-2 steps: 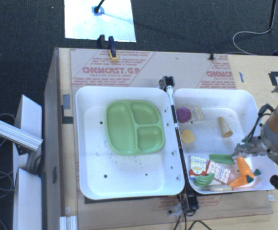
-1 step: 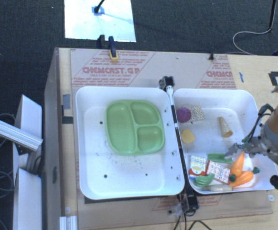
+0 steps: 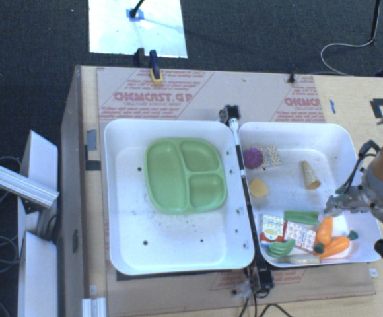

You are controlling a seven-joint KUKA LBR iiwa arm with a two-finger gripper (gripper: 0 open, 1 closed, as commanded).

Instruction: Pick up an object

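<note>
Toy carrots [image 3: 332,238] at right bin [image 3: 290,132] front corner, tool [image 3: 340,203] just behind them; grip state cannot tell. Descend squarely over one carrot, clear of the bin wall

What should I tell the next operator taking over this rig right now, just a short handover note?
Gripper: over the right bin's right side, above the toys; finger state unclear, nothing seen held.
Things: orange carrot, green toy and printed card at the bin's front; purple ball, yellow piece and tan cone further back. Green divided plate in the left bin.
Done: no pick yet.
Left: grasp and lift one object.
</note>
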